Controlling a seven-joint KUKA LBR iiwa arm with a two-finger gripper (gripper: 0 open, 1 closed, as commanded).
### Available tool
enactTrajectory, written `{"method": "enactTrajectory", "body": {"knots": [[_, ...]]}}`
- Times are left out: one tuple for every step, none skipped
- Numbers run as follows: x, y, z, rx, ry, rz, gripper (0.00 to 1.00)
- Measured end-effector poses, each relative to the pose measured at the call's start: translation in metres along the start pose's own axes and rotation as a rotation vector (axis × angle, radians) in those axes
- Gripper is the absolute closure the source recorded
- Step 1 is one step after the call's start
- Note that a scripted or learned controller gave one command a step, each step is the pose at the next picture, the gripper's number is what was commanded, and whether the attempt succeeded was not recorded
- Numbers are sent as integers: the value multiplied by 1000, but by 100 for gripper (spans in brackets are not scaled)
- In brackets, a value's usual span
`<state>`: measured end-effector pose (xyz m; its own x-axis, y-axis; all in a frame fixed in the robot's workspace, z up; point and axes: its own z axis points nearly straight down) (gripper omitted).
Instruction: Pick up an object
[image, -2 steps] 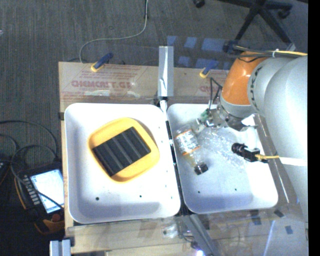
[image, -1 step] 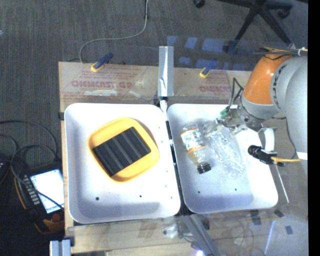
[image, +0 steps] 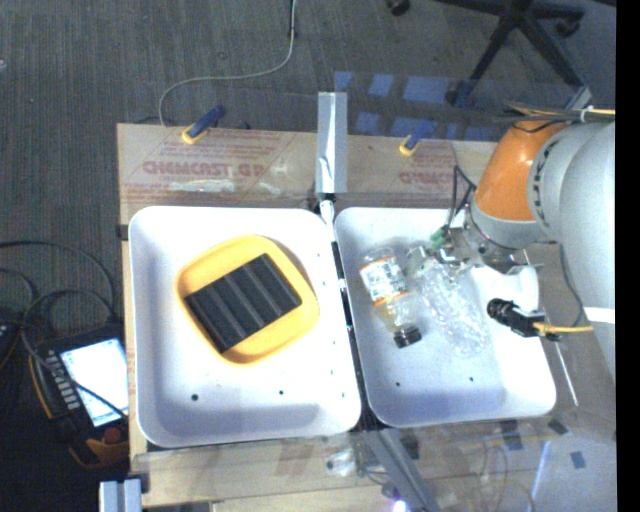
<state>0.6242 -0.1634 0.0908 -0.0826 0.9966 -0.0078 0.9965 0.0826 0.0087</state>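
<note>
In the right bin a small clear bottle with an orange-and-white label and a black cap lies on its side. Right beside it lies a crumpled clear plastic bottle. The left bin holds a yellow dish-shaped object with a black ribbed insert, tilted diagonally. My gripper reaches in from the right under the orange wrist band and sits low over the upper end of the clear plastic bottle, close to the labelled bottle's top. Clear plastic and glare blur what lies under it.
A black connector with a yellow cable hangs over the right bin's right side. A metal divider post stands behind the gap between the bins. Clamps sit on the wooden board at the back. A handheld pendant lies on the floor at left.
</note>
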Motion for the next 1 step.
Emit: {"method": "enactTrajectory", "body": {"knots": [[-16,18,1,0,1,-122,0]]}}
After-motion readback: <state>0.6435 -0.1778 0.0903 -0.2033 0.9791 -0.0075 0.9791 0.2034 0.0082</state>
